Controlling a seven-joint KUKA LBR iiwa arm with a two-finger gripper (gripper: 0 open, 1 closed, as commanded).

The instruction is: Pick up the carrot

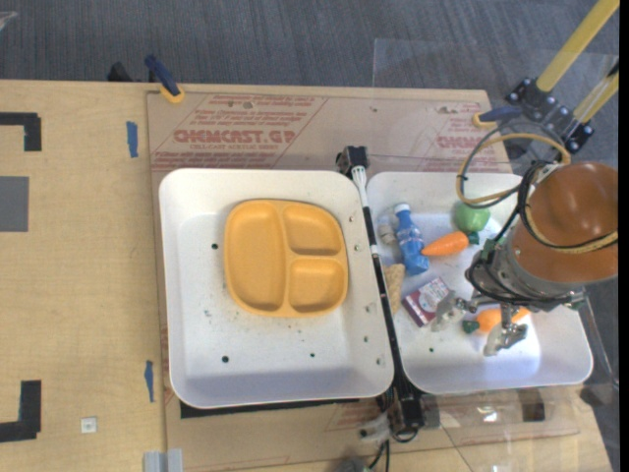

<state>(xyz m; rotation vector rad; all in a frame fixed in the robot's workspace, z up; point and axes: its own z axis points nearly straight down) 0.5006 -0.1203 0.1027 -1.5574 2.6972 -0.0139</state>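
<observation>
Carrot point(445, 245): small, orange, tapered, lying tilted in right bin point(560, 362). Fingers point(496, 330) state: cannot tell.

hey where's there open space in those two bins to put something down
Left bin: bare floor all around the yellow divided plate, widest along the front and left walls. Right bin: a bare strip along the front wall. Its middle is crowded with the carrot, blue bottle, green ball, maroon packet and gripper.
</observation>
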